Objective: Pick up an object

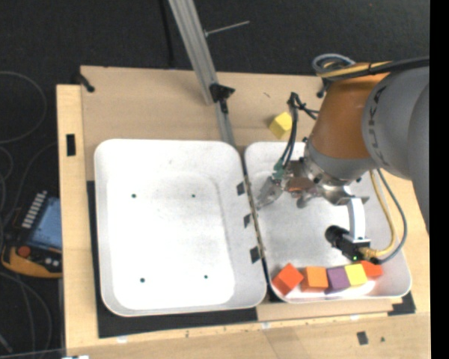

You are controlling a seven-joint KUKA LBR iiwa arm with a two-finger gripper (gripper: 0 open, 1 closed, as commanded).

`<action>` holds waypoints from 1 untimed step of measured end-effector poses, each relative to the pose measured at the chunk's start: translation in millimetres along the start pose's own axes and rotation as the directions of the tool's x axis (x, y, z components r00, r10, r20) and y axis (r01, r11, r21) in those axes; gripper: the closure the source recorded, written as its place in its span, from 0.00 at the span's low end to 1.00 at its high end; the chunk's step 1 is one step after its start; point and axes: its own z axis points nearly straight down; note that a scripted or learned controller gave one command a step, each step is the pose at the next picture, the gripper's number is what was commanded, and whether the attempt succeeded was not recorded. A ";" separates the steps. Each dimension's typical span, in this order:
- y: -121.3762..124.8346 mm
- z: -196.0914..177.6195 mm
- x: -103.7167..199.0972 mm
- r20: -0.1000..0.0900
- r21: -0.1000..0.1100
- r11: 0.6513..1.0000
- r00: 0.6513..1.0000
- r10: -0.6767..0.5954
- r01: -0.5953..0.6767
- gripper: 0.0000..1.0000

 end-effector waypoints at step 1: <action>1.5 -10.8 -2.3 0.000 -0.004 1.000 1.000 0.003 -0.003 1.00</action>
